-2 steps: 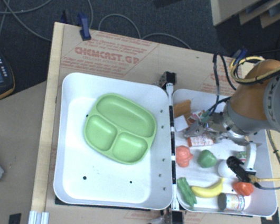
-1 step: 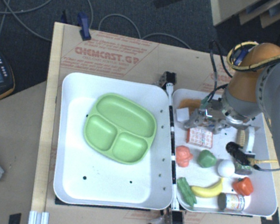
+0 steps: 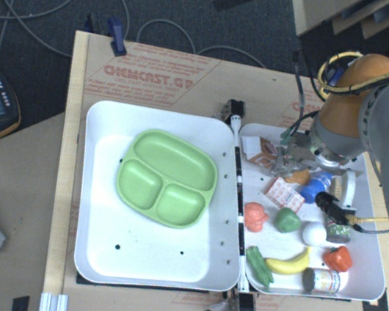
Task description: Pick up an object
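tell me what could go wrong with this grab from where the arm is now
The gripper hangs low over the far end of the right bin, where a snack packet, a blue object and other items lie packed together; it may well pinch two at once or nudge a neighbour aside. It is also close to the bin's far wall, so a finger might catch the rim. The white ball and the banana nearby could roll if bumped.
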`<action>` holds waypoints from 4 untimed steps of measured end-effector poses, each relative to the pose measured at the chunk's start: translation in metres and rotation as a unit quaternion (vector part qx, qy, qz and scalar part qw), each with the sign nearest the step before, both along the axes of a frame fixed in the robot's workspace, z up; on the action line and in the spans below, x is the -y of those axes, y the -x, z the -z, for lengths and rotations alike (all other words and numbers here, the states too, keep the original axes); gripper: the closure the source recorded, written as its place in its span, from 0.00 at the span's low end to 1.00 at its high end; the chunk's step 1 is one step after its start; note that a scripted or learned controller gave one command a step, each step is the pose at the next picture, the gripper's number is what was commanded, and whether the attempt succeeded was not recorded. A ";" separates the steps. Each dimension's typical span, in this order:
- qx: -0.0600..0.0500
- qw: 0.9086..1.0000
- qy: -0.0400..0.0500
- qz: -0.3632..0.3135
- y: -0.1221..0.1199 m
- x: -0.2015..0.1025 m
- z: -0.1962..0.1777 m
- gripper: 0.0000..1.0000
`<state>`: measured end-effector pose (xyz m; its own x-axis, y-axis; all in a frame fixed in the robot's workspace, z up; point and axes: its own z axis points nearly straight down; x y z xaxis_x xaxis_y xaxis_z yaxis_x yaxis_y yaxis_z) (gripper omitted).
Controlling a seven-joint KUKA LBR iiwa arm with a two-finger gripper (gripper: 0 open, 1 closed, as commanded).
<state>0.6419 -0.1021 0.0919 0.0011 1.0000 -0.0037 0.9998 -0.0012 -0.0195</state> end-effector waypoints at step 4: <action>-0.003 1.000 -0.002 -0.002 -0.019 0.041 -0.026 0.00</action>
